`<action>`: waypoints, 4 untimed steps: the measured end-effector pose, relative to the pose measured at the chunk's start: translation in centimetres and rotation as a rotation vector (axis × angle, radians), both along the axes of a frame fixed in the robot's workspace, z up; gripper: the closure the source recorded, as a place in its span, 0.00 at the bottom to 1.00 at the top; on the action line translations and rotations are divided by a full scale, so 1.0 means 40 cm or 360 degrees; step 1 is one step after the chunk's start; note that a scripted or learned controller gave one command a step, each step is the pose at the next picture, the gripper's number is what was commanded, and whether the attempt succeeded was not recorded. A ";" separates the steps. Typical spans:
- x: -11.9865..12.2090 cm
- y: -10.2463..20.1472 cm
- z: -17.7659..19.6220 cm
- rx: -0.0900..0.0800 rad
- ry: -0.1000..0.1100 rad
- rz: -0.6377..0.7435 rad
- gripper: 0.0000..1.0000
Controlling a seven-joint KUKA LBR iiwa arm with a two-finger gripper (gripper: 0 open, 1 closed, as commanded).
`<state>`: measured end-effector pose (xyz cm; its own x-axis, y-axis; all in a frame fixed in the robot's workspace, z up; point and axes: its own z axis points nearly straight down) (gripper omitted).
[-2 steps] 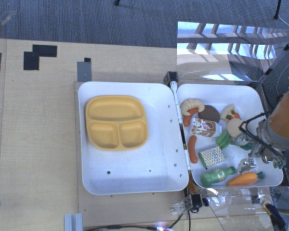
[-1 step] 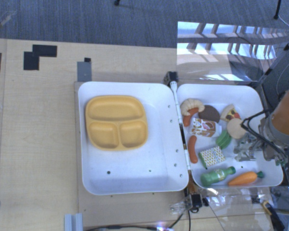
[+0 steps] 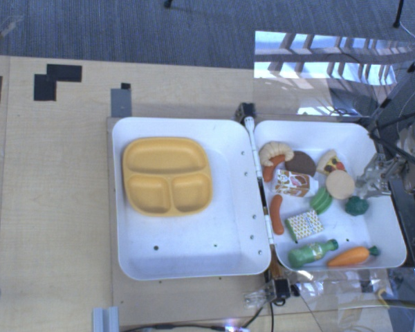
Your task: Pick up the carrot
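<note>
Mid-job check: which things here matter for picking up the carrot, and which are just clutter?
For the job: carrot, gripper.

Lying about: green bottle, sausage, croissant, green pepper, broccoli, yellow divided tray in the left bin.

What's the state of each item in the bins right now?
Orange plastic carrot: lying flat at the right bin's near edge, ungrasped.
Green plastic bottle: lying on its side, left of the carrot.
Yellow three-compartment tray: sitting flat in the left bin, nothing in its compartments.
Red plastic sausage: lying flat by the right bin's left wall.
End effector: over the right bin's right side, apart from the carrot.
</note>
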<state>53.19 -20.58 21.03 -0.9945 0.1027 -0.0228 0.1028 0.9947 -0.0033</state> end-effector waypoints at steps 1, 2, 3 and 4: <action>0.178 0.004 0.102 0.0000 0.0002 0.0098 1.00; 0.179 0.152 0.188 0.0009 0.0004 0.0004 1.00; 0.272 0.381 0.149 0.0018 0.0009 -0.0051 1.00; 0.327 0.538 0.393 0.0015 -0.0010 0.0018 1.00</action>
